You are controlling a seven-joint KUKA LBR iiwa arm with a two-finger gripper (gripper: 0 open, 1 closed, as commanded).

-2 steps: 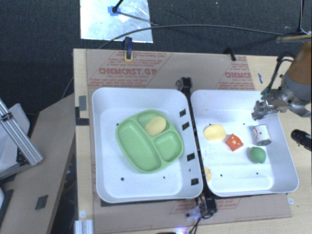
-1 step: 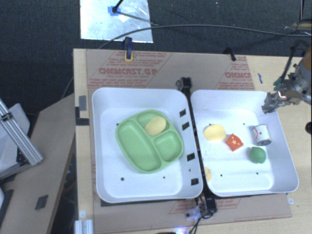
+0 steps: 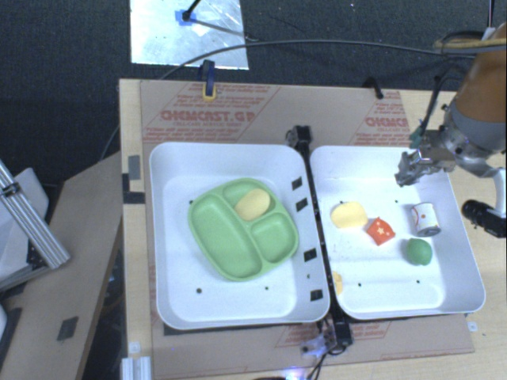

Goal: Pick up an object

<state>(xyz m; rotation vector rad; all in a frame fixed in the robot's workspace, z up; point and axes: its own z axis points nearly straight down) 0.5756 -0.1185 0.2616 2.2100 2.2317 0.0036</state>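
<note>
While my claw hangs at the right bin's one o'clock, grip state unreadable, the small can below looks the likely target.

Dark carpeted floor, shiny foil sheet, cardboard bench top
</note>
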